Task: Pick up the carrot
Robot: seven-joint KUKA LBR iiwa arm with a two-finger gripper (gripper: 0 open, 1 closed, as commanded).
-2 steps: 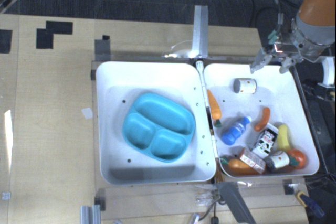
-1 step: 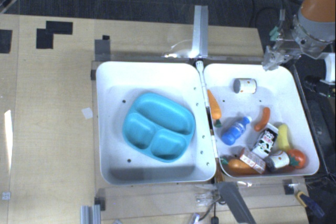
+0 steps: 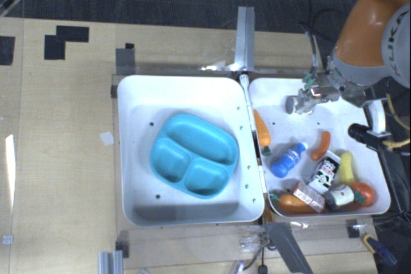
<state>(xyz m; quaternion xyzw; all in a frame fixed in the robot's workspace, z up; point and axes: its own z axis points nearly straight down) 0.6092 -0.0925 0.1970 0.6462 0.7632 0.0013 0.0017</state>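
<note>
Your carrot [image 3: 261, 129] lies in the right bin [image 3: 282, 90], tight against its left wall beside the divider between the two bins. Its long axis runs roughly twelve to six o'clock, leaning slightly toward five, with the green top at the lower end. From the end effector [image 3: 299, 101] it sits at about eight o'clock, near but apart, with bare white bin floor between them. The end effector hovers over the upper part of the right bin, reaching in from three o'clock; you cannot tell from this view whether it is clenched or released, and nothing is seen in it.

The right bin also holds a blue bottle [image 3: 286, 160] just at four o'clock of the carrot, a small orange sausage-shaped piece [image 3: 320, 145], a yellow banana [image 3: 347, 167], a black-and-white carton [image 3: 325, 172], a tomato [image 3: 364, 193] and another orange piece [image 3: 293, 203] along the six o'clock wall. The left bin [image 3: 135, 157] holds a blue divided tray [image 3: 194, 154].

The wall beside the carrot will likely crowd your grasp.
</note>
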